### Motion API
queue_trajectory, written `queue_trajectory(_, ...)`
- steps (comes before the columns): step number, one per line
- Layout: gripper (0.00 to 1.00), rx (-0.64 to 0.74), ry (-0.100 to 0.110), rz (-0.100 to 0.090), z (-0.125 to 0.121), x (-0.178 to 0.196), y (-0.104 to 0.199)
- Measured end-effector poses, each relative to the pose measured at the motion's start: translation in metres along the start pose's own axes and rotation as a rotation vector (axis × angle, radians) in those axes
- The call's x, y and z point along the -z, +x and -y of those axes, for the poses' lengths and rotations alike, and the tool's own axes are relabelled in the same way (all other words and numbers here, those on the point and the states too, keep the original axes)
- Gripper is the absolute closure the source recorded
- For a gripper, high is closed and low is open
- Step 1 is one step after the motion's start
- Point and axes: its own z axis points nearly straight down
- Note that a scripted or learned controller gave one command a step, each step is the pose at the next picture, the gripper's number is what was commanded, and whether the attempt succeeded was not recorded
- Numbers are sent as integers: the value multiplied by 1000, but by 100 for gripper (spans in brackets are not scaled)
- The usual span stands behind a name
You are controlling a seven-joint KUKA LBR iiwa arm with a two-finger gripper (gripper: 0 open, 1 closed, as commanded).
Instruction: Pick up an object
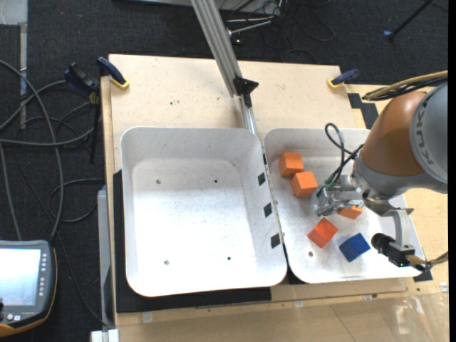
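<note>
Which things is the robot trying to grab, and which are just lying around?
For the job:
gripper
orange block
second orange block
third orange block
blue block
right bin

Just lying about:
left bin
blue clamps
black cables

2 white bins (189, 212) speckled with dark flecks sit on a pale tan counter (185, 91) — 4 orange blocks (291, 164) and 1 blue block (354, 247); grey arm (410, 148), orange band.

Arm (406, 144) in from the right, wrist bent down and left, orange band up top. Gripper (329, 204) low, pointing left.
</note>
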Motion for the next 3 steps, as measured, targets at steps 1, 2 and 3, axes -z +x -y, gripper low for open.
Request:
queue_trajectory(1,100,3,-4,1,1,61,6)
queue_trajectory(2,100,4,-4,1,-1,100,6)
queue_trajectory(3,100,9,0,-1,-18,91,60)
